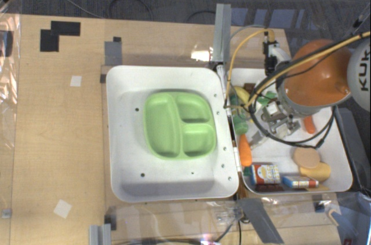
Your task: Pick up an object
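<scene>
My gripper [271,122] hangs low in the right bin [342,171], under the orange band [316,80] of the arm. It sits over the bin's upper left part, beside green toy pieces [239,106] and a yellow item [242,93]. An orange carrot [246,152] lies just below and left of it along the bin's left wall. A small red-orange piece [310,124] lies to its right. Whether anything is in the gripper is hidden by the wrist and cables.
The left bin [124,180] holds a green divided plate [178,124]. Along the right bin's front lie a red-labelled container [266,173], a small tube [300,183], a tan round piece [306,157] and a yellow piece [322,171]. Yellow and black cables [249,47] loop above the wrist.
</scene>
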{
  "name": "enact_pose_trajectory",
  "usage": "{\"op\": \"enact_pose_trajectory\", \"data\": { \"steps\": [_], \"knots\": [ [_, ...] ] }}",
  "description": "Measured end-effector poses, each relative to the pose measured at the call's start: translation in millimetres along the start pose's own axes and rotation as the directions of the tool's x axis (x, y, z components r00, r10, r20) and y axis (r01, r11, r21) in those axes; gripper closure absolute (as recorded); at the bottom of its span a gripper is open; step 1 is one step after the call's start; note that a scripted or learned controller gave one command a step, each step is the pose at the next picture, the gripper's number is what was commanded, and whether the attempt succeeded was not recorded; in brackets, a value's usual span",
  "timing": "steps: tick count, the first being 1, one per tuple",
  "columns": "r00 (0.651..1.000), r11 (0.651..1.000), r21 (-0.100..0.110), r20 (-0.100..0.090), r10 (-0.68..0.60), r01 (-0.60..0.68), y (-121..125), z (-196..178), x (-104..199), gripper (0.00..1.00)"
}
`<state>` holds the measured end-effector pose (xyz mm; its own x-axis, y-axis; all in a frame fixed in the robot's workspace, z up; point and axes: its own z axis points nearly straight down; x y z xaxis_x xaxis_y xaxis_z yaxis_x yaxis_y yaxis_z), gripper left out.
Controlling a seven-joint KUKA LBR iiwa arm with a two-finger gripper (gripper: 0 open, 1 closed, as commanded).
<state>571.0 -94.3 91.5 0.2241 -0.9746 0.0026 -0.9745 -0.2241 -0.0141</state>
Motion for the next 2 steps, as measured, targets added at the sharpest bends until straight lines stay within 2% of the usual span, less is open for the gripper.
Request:
{"op": "enact_pose_trajectory", "data": {
  "steps": [1, 2],
  "knots": [
    [0.994, 0.994, 0.013, -0.008, 0.107, -0.107, 30, -3, -13, 0.0],
    [0.995, 0.995, 0.001, 0.001, 0.098, -0.098, 2, 0, 9, 0.0]
  ]
}}
